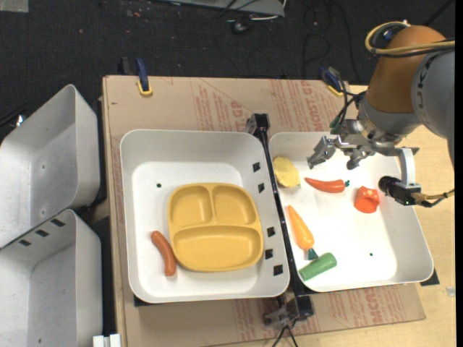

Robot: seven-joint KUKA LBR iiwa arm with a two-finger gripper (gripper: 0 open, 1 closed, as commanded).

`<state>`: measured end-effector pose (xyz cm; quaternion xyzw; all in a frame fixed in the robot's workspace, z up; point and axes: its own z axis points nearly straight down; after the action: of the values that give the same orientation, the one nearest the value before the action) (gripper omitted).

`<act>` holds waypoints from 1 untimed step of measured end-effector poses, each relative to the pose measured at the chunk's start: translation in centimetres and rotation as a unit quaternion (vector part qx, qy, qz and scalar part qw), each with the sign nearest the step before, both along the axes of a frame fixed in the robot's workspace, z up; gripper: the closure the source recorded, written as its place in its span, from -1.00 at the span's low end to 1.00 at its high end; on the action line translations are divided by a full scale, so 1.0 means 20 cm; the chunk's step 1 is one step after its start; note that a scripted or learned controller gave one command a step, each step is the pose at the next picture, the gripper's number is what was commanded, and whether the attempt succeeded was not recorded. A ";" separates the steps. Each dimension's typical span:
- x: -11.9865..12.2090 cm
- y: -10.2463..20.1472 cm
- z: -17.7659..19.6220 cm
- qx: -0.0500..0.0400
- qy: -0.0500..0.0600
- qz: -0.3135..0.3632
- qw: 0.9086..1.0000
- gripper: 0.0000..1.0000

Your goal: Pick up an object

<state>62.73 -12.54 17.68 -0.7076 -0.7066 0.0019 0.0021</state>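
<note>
Camera view: the two-finger gripper [336, 155] hangs with its dark fingers spread open and nothing between them, just above the glossy red chili pepper [325, 185], which lies on the floor of the right shallow white bin [405, 251] with its long axis roughly across the view. Around the pepper, a pale yellow lemon-like piece [286, 172] sits just beside its left tip and a small red-orange chunk [366, 199] near its right, so I judge room for a descent tight but workable.

Red chili pepper [325, 185] flat in the right bin [405, 266], just below the claw [336, 154]
</note>
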 end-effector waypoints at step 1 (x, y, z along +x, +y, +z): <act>0.00 -0.01 -0.22 0.000 0.000 0.000 1.000 -1.00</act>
<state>62.64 -12.74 13.32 -0.7075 -0.7067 0.0016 0.0020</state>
